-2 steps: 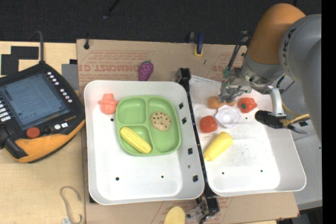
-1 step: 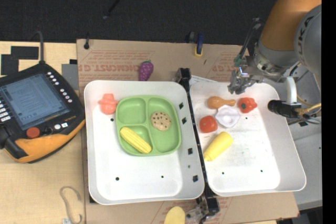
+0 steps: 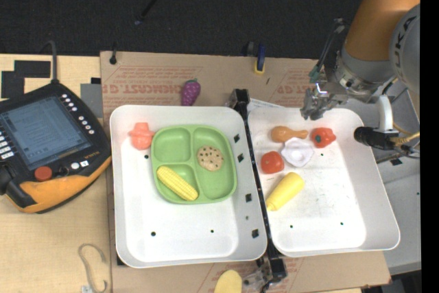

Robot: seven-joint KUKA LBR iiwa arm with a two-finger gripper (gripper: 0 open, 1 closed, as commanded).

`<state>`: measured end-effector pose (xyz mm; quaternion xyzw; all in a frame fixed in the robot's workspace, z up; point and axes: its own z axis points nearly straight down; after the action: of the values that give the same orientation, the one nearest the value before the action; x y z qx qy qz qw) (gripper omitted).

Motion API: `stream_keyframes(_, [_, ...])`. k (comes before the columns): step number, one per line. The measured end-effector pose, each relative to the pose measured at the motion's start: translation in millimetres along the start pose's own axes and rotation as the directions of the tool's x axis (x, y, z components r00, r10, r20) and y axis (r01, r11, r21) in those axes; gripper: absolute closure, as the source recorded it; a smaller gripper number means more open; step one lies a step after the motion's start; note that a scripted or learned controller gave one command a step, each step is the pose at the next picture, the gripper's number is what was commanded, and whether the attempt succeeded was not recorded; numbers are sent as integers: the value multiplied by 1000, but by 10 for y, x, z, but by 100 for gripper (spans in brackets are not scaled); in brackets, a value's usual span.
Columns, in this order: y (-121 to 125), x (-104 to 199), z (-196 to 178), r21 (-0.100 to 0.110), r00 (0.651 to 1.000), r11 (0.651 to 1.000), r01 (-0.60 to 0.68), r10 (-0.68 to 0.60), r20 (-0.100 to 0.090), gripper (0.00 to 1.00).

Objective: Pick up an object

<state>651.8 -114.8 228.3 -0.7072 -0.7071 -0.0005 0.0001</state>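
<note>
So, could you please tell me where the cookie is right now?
In the camera view, the cookie lies in the upper right compartment of the green divided plate in the left bin, just up and right of the corn cob.

From here I can't make out how the jaws stand: the gripper [image 3: 315,108] is a small dark cluster over the far edge of the right bin [image 3: 370,216], too blurred to resolve. The arm [image 3: 384,17] is cut off by the right edge. A yellow object [image 3: 228,280] at the near edge is clipped by the frame's bottom, so I can't say what it is. The pendant [image 3: 48,141] on the left runs off the left edge, its screen text too small to read.
</note>
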Motion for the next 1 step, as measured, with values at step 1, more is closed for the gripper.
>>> stream_keyframes(1, [-371,333,113,7,1000,1000,1,-1,-1,100])
